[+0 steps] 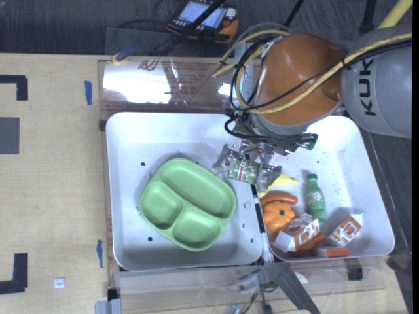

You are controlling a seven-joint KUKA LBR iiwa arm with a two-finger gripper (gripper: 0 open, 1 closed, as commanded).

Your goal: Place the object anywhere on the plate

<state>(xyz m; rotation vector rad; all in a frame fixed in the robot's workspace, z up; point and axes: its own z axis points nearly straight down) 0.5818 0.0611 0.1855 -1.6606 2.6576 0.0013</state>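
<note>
From the overhead camera view, the two-finger metal gripper [247, 165] appears clamped on a small red-and-green can [245, 172] just above the ridge between the bins, so carrying it leftward over the pale green compartmented plastic plate [188, 203] before release looks wise.

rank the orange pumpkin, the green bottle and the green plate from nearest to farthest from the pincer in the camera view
1. The orange pumpkin, just below the pincer, at the right bin's left edge.
2. The green bottle, to the pincer's right and lower, in the right bin.
3. The green plate, centred in the left bin; its near rim comes close, so ranks two and three are tight.
</note>
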